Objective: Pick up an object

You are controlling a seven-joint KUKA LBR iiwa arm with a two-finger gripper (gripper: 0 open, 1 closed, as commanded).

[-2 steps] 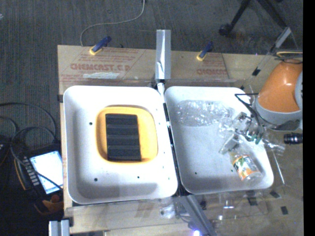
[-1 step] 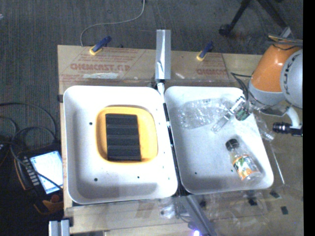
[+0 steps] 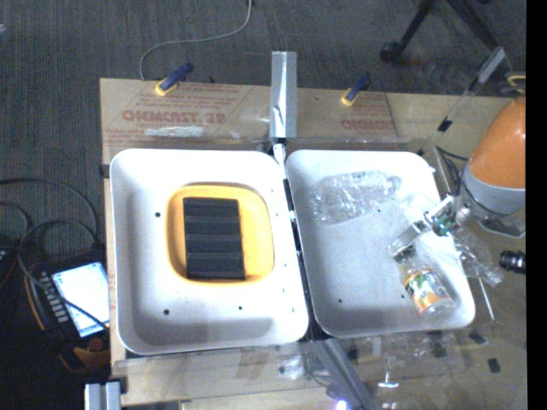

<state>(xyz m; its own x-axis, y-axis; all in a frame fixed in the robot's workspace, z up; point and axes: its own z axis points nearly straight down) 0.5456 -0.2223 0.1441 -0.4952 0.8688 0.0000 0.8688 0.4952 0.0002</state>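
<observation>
Objects for picking are lying in the two white bins. Camera view, left bin: a yellow tray with a black ribbed insert is sitting flat near the middle. Camera view, right bin: a clear crumpled plastic bottle is lying on its side toward the far edge, and a small can with an orange and green label is lying tilted in the near right corner. The arm, grey with an orange band, is reaching in from the right; its gripper is hanging over the right part of this bin, just beyond the can and well apart from the bottle. Whether its grip is wide or narrow cannot be told. Two blue-and-yellow clamps are gripping the far edge of the bench.
</observation>
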